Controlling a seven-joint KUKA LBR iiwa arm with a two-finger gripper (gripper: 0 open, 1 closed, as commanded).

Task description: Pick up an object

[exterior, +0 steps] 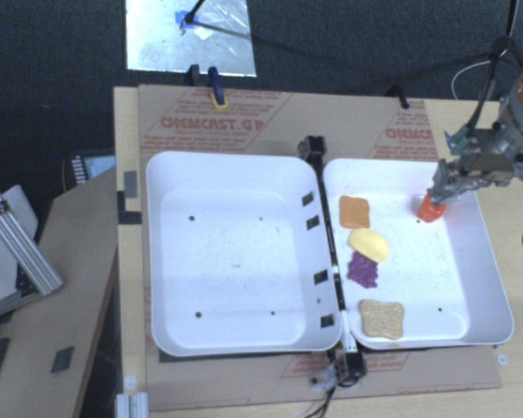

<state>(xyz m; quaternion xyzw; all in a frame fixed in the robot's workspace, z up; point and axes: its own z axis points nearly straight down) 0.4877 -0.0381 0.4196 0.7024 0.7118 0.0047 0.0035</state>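
Observation:
My gripper reaches into the right bin near its far right side. Its tip is right over a small orange-red object, which pokes out below and to the left of it; the tip hides the object's upper part. On the left side of the same bin, from far to near, lie an orange slab, a yellow lemon-like piece, a purple cluster and a tan toast-like slice.
The left bin sits beside the right one, with black clips along the shared wall. Both bins rest on a cardboard sheet. A foil square lies beyond it. Cables hang near the arm.

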